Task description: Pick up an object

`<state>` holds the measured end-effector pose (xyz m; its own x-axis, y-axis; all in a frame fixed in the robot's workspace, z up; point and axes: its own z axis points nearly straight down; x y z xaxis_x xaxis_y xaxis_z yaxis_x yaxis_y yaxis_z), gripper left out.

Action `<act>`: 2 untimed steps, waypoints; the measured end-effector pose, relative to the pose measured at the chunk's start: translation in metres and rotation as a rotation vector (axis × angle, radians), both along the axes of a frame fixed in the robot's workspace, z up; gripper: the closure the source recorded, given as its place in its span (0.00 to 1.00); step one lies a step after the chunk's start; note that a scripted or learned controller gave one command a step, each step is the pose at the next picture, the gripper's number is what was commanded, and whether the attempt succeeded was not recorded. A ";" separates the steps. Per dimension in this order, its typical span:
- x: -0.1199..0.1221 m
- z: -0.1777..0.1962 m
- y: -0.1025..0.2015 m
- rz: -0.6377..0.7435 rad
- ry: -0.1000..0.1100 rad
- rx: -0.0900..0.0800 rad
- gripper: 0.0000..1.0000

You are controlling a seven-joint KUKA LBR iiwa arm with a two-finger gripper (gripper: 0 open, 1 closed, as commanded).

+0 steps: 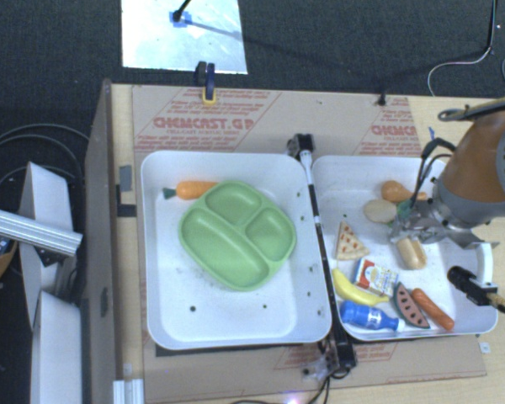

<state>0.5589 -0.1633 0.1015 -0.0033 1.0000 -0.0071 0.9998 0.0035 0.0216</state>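
Near edge, right bin (488, 325): blue bottle (369, 316) at the near wall; watermelon slice (408, 305) and carrot (432, 308) just beside it toward the near right corner; banana (356, 289) and a small red-and-white packet (377, 273) just behind the bottle.
Middle, right bin: pizza slice (349, 242) near the dividing wall; hot dog (411, 252) right of it, under the arm's end.
Far part, right bin: pale egg-like piece (379, 211) and an orange-brown piece (395, 192) behind it, both near the far wall.
Left bin (164, 310): green sectioned plate (237, 234) across the middle; a second carrot (194, 189) at the far left corner, touching the plate's rim or just beside it.
Task thing: judged to be the hot dog, mid right bin, well off the walls.
Claw (408, 232): low over the hot dog's far end, touching or just above it; its opening cannot be told from this slant, and nothing is seen held.
Step in hand: descent and closing on the hot dog, as judged.
How to do it well: centre across the bun's short width, go down square, close before lifting; keep off the egg-like piece behind and the packet in front; lift straight up.
Risk: the rounded bun may roll or squirt out if caught off-centre.
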 end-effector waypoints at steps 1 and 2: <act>-0.034 -0.011 0.045 0.000 -0.001 -0.004 1.00; -0.052 0.061 -0.001 -0.006 0.015 0.003 1.00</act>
<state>0.5073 -0.1640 0.1627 0.0028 1.0000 -0.0040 1.0000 -0.0028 0.0068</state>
